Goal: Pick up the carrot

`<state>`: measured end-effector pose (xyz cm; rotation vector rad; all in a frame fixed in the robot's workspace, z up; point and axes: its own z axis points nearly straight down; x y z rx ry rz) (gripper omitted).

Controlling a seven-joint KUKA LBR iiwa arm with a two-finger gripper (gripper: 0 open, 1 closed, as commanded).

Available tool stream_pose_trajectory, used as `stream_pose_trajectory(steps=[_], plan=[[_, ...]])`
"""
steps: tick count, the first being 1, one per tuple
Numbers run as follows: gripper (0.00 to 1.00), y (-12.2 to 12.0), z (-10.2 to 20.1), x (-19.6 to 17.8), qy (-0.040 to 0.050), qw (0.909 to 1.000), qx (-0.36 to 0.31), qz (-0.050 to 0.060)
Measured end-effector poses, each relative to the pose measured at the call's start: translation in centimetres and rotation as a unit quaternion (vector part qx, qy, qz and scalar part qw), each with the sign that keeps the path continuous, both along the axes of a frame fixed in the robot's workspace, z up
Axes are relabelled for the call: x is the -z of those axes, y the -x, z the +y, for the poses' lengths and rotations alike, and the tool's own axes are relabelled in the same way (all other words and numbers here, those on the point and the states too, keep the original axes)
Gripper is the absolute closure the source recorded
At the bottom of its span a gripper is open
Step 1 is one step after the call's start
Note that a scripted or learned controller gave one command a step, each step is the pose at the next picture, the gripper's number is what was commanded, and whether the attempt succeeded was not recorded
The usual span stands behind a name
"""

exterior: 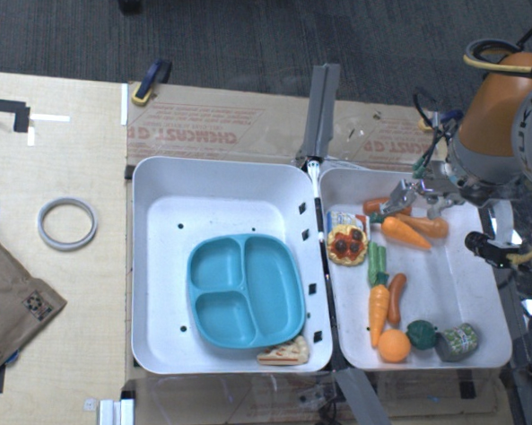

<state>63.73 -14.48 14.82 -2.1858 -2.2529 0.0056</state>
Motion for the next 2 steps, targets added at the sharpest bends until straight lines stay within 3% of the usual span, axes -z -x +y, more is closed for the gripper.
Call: stream_pose_trajectory(steps=[1,2], plan=[[0.00,2.02,-0.60,5.89,-0.0002,0.9955,0.094,0.000],[1.00,2.04,-0.67,5.26,-0.0005,0.9954,0.095,0.002]])
